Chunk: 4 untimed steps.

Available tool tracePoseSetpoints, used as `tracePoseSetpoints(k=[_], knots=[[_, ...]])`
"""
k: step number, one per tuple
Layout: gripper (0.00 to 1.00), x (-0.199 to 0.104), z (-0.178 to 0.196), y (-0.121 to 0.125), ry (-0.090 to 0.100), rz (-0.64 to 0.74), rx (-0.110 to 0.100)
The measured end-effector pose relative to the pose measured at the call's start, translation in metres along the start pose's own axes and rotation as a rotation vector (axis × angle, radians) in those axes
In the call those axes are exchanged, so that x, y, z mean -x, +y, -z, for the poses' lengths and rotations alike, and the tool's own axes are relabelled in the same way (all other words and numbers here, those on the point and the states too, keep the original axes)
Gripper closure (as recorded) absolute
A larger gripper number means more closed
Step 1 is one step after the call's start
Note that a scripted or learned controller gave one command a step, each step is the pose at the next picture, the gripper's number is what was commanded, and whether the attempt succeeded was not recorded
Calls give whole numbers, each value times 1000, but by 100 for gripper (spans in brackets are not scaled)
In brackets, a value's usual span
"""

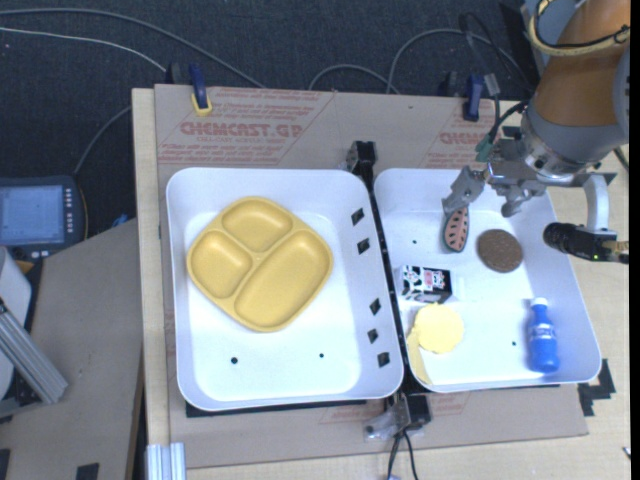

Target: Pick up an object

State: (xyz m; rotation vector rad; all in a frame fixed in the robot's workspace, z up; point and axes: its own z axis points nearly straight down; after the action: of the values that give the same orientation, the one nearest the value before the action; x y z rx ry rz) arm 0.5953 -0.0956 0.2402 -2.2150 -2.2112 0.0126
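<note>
My gripper (490, 196) hovers over the back of the right bin (572, 298), open, with nothing between its fingers. A brownish oval piece with dark dots (458, 228) lies just below the left finger (464, 186), beside it rather than between the two. A round brown disc (499, 250) lies a little in front of the right finger (517, 201). Nearer the front are a small black-and-white carton (427, 283), a pale yellow round piece (438, 330) and a blue bottle (541, 336).
The left bin (190, 358) holds a yellow divided plate (260, 262). A black divider with clips (372, 258) runs between the bins. Cables and clamps sit along the board's back edge. A black fixture (585, 238) juts in at the right bin's right rim.
</note>
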Motion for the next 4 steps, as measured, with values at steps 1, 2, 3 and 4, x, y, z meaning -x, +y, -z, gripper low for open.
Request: tracePoseSetpoints(k=[1,2,3,4], knots=[[0,0,7,2,-1,2,13],[0,1,-56,0,-1,1,5],[0,-1,-116,7,-1,2,6],[0,-1,-158,6,0,1,7]])
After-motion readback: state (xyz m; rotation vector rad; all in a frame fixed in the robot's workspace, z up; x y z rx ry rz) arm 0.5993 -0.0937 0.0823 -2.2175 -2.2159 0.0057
